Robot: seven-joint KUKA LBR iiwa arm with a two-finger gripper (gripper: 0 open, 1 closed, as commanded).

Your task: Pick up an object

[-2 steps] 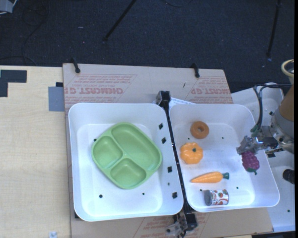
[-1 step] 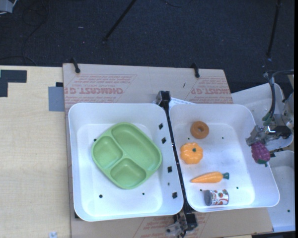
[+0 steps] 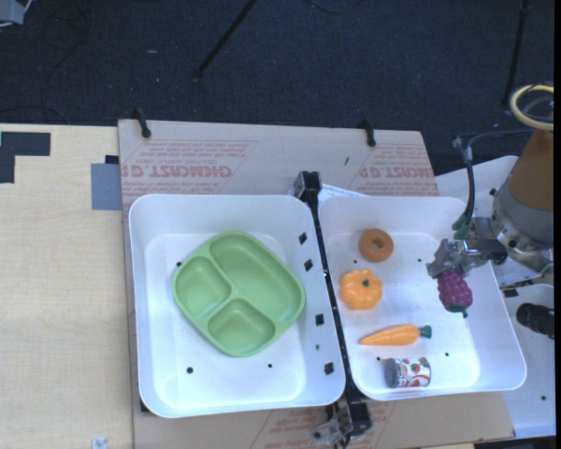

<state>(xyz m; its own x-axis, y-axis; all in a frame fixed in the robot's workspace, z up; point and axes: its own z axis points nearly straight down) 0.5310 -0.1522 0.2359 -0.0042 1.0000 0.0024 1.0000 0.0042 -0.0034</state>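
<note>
Grapes (image 3: 454, 291) lie by the right bin's (image 3: 505, 363) right edge, just under our gripper (image 3: 452, 259); we cannot tell its state. We judge the grasp is in hand; next comes a lift to prove the hold.

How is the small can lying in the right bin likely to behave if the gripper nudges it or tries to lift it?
The can lies on its side near the bin's front wall, so a push across its length would probably make it roll. Its rounded, seemingly smooth wall may slip between fingers. It looks small, so likely light.
</note>
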